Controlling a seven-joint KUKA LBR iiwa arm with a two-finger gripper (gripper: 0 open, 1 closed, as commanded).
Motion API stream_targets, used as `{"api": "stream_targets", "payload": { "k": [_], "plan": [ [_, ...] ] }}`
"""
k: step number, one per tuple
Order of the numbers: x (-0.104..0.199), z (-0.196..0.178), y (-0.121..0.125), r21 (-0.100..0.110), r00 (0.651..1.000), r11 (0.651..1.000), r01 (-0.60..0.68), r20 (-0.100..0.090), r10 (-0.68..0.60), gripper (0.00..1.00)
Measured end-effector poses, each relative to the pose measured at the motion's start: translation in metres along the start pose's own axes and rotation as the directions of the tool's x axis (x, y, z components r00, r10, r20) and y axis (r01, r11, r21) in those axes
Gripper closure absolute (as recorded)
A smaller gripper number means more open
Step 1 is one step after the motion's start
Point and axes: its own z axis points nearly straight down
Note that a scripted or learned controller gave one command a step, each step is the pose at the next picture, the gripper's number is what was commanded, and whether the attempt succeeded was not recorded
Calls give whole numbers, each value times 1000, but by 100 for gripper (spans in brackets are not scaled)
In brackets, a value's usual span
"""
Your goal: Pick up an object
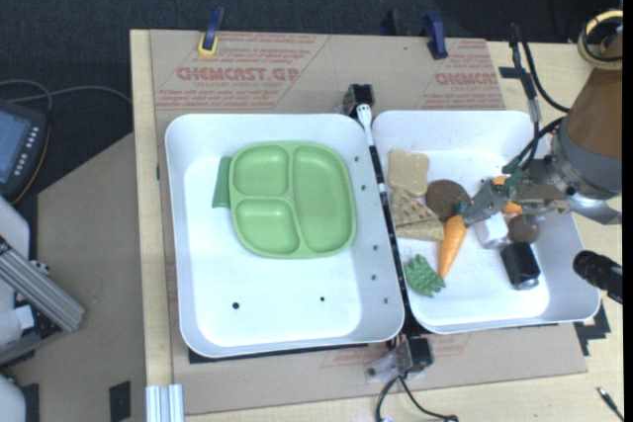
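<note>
Your claw (486, 204) sits low beside the carrot (451, 247); open or closed, you can't tell. Nothing looks lifted yet.

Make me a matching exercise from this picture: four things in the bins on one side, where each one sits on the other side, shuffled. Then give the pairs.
Things:
1. green divided plate
2. carrot
3. leafy green piece
4. tan slice

Places:
A. right bin, far side by the divider
B. left bin
C. right bin, near side by the divider
D. right bin, around the middle

Pairs: 1-B, 2-D, 3-C, 4-A
</note>
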Motion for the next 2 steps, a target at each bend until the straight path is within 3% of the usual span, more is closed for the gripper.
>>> {"api": "stream_targets", "payload": {
  "k": [1,2],
  "plan": [
    [0,-5,2,-12,1000,1000,3,2,-3,0],
    [6,42,-5,-5,1000,1000,2,-1,-2,0]
  ]
}}
